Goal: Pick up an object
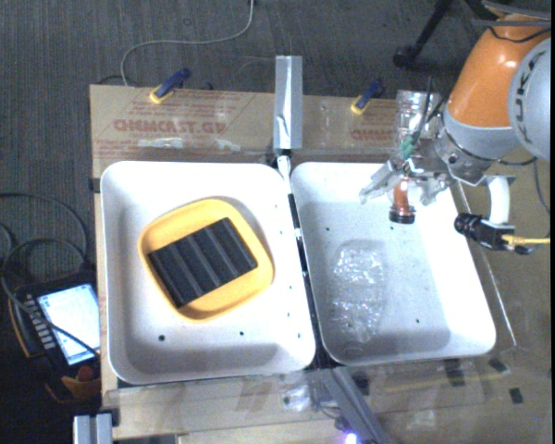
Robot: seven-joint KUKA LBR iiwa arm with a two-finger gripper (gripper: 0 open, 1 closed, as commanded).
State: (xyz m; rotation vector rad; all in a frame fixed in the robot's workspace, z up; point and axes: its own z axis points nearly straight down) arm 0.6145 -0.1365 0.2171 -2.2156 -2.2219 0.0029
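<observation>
The counter [194,128] carries two shallow white bins side by side. The left bin [120,340] contains a yellow tray-shaped object [250,276] with a black ribbed insert [203,262], lying flat near the bin's middle and turned at a slant to the walls. The right bin [462,313] contains a clear crinkled plastic object [359,289], lying flat in the middle of the floor and reaching toward the near wall. My arm [495,86] reaches in from the right over the far corner of the right bin. My hand [403,213] is positioned above the far part of that bin, well apart from the clear plastic object. I cannot tell whether my hand is apart or together; a small copper-coloured tip shows at its lower end.
</observation>
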